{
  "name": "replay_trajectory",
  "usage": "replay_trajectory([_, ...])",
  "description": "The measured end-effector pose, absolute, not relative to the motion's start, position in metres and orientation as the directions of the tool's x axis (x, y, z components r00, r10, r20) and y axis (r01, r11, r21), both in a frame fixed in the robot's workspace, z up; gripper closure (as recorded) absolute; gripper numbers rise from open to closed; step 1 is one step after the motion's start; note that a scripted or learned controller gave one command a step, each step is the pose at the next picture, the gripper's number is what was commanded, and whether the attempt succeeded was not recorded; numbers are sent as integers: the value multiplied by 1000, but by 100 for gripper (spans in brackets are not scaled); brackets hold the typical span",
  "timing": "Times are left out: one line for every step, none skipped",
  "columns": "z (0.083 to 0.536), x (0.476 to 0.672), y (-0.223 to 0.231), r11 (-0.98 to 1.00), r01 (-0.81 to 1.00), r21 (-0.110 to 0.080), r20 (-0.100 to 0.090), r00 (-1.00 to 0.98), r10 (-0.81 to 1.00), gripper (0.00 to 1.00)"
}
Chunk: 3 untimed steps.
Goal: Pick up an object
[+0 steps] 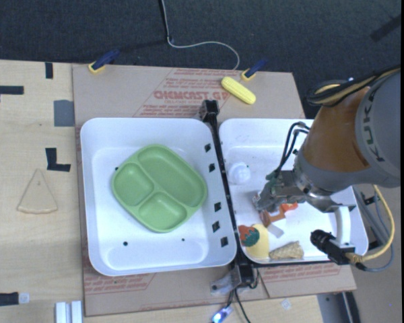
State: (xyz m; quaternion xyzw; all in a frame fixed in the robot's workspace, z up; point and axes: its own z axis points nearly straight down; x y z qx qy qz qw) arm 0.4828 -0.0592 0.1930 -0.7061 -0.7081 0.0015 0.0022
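You have the worktop (27, 153) spread under everything, with a cardboard sheet (182, 93) on it carrying both bins. The arm (350, 140) comes in from the right, its orange band above the right bin (256, 130), and it hides much of that bin's right half.

The left bin (101, 247) holds one green tray (159, 188) with three compartments, lying flat and turned at an angle, about in the bin's middle.

The jaws (275, 197) hang low over the middle of the right bin, just above an orange-red piece (283, 210). You cannot tell from here whether they are spread or closed, and nothing can be made out between them.

Your candidates for picking lie in the right bin. Toward its near left corner sits a yellow round item (258, 244) with a small red-and-green thing (248, 233) touching its upper left. Just right of it, along the near wall, lies a tan wedge (287, 250). A small white round object (239, 174) rests near the bin's left wall, apart from the rest.

Beyond the bins, a yellow corn-like piece (238, 90) lies on the cardboard, near a blue clamp (254, 68). A second clamp (104, 60) grips the cardboard's far left corner. A thin white cable (188, 44) trails across the dark floor above.
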Motion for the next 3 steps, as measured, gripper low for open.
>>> replay_trajectory([208, 483, -31, 4, 1000, -2, 1, -4, 1000, 100])
replay_trajectory([312, 484, 18, 5, 1000, 2, 0, -5, 1000, 100])
replay_trajectory([460, 484, 64, 8, 1000, 12, 2, -8, 1000, 100])
